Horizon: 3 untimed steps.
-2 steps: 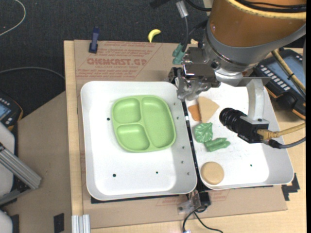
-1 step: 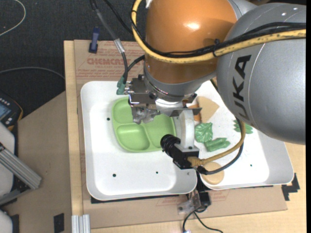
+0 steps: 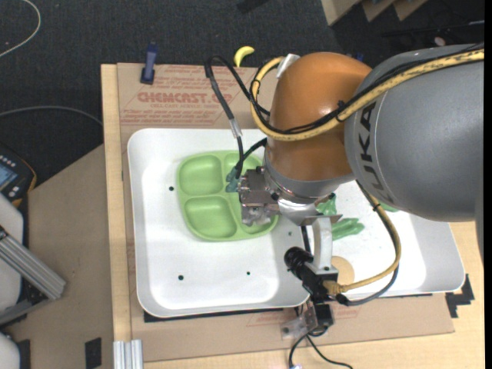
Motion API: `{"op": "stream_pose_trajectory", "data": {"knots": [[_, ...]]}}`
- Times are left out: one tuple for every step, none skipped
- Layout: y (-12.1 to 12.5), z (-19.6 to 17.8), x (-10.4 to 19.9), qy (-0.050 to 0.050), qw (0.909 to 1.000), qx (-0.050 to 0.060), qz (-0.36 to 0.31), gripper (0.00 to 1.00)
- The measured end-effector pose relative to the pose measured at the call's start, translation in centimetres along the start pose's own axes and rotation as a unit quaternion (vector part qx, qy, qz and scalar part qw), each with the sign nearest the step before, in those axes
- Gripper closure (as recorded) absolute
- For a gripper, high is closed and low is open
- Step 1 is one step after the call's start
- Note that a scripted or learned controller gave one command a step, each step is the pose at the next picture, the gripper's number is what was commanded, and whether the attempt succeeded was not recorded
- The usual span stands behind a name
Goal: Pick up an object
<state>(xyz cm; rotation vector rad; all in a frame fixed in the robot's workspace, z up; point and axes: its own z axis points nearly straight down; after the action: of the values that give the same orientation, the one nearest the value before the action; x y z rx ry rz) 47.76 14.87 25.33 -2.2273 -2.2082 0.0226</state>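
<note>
On brown board (image 3: 115, 206), a green divided tray (image 3: 204, 198) is seen lying in the left white bin (image 3: 154, 267). The gripper (image 3: 254, 198) is poised at the tray's right rim; whether it is open cannot be told. The rim should be straddled squarely before closing, so the shallow tray is not tipped.

Grey arm (image 3: 430, 129), glossy orange band (image 3: 315, 106), yellow-black cable (image 3: 400, 74).
</note>
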Motion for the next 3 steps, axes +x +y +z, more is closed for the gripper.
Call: {"op": "stream_pose_trajectory", "data": {"knots": [[0.0,-10.8,8.0,0.007,0.9999,-0.013,-0.009,1.00],[0.0,-17.6,3.5,0.005,0.9999,-0.011,-0.002,1.00],[0.0,-13.1,-2.8,0.002,1.0000,-0.004,-0.001,1.00]]}}
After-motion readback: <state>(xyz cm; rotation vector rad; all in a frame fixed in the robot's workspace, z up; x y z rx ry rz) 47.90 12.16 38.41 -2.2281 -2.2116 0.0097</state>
